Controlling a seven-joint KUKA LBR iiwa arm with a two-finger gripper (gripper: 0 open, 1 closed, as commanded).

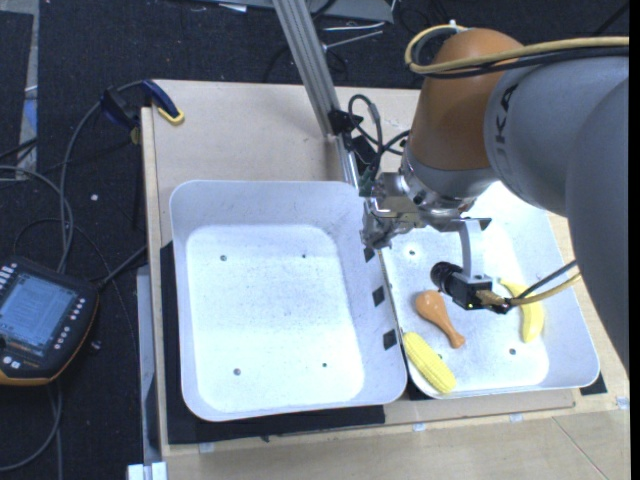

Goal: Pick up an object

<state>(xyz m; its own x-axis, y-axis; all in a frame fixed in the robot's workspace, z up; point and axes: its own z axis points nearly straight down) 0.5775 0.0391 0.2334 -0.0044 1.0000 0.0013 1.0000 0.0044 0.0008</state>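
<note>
Orange-tan toy drumstick is lying in the right-hand bin, its long axis slanting from upper left to lower right, just toward the camera from the jaws, which are hanging by the bin's left wall, their state impossible to tell.

In right bin: drumstick; corn before it; banana to its right.

Teach pendant left of bench; perhaps a clamp on its corner
</note>
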